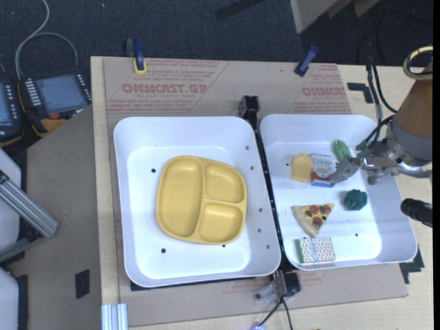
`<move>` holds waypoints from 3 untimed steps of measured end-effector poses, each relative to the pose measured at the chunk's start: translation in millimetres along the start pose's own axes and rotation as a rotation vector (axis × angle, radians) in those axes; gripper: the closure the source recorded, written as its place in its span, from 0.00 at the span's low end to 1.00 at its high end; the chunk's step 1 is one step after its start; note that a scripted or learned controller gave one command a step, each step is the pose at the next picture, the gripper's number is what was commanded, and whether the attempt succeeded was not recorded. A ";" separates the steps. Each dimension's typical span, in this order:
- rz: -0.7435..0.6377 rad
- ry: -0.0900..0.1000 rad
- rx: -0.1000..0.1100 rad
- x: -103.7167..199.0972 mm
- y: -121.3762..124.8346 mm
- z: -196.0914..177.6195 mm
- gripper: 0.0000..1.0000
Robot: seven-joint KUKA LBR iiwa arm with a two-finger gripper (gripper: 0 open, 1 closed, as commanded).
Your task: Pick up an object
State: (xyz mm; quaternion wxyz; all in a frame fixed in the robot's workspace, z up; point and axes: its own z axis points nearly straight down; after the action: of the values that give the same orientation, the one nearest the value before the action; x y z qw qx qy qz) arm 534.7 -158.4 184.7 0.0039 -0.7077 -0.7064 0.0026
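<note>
The claw [342, 171] is seen low over the right bin [392, 249], reaching in from the right, its grey fingers [346, 168] angled down toward the left; whether they are apart or together cannot be told, and nothing is seen held between them. Just beside the fingertips, to the left and possibly touching, lies a small white, red and blue packet [321, 168], with a yellow toy food piece [301, 168] against its left side. A green oblong piece [340, 149] lies just above the claw, and a dark green lump [355, 199] just below it. Farther down are found a toy pizza slice [313, 216] and a speckled white block [316, 249] near the bin's front wall. Six loose things are thus counted in the right bin. In the left bin [130, 184] one yellow divided plate [201, 199] with three compartments is placed. Two bins stand side by side on the desk [206, 81].
</note>
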 end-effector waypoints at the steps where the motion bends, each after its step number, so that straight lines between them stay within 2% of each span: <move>1: -0.002 -0.002 -0.009 0.1 2.5 -4.4 0.00; 2: -0.002 0.001 -0.001 -0.3 2.4 59.3 0.00; 3: -0.001 0.000 -0.006 0.0 2.4 101.5 0.00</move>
State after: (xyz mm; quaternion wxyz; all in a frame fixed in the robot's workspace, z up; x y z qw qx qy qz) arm 536.1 -158.1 83.1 0.0015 -0.7075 -0.7067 0.0005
